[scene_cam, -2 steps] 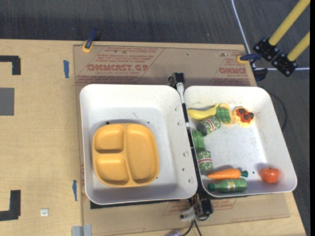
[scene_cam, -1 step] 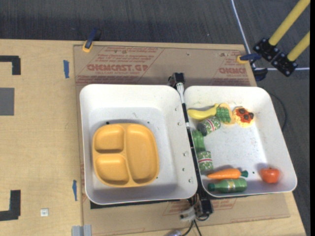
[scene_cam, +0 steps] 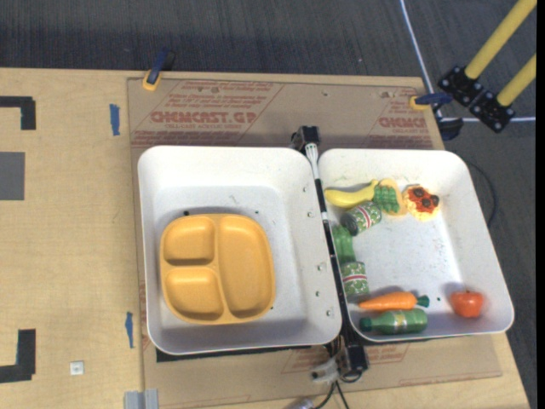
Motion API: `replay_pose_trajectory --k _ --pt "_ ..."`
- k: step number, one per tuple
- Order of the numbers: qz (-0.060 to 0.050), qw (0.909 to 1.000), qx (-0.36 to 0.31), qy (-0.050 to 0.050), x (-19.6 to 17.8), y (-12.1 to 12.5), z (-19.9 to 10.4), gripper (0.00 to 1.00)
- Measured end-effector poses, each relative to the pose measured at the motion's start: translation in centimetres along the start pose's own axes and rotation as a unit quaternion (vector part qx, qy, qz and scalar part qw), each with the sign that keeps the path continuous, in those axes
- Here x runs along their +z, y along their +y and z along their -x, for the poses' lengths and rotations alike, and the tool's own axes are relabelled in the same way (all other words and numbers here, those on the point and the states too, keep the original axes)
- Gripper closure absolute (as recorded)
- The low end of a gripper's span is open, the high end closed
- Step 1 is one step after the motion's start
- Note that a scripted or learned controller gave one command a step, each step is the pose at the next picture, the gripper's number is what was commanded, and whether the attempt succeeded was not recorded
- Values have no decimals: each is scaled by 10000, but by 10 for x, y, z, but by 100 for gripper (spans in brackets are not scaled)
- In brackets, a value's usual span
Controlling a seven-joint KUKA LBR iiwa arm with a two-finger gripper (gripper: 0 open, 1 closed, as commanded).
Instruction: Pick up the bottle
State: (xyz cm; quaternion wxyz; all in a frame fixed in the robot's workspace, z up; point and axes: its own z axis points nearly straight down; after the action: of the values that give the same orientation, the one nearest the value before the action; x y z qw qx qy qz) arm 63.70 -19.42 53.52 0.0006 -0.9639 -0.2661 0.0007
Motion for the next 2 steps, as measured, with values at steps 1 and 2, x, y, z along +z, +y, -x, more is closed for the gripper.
replay_pose_trajectory --k 1,2 --pt "10 10000 -12 3 -11 0 -1 100" --pt "9 10000 -10 0 -10 0 -1 0"
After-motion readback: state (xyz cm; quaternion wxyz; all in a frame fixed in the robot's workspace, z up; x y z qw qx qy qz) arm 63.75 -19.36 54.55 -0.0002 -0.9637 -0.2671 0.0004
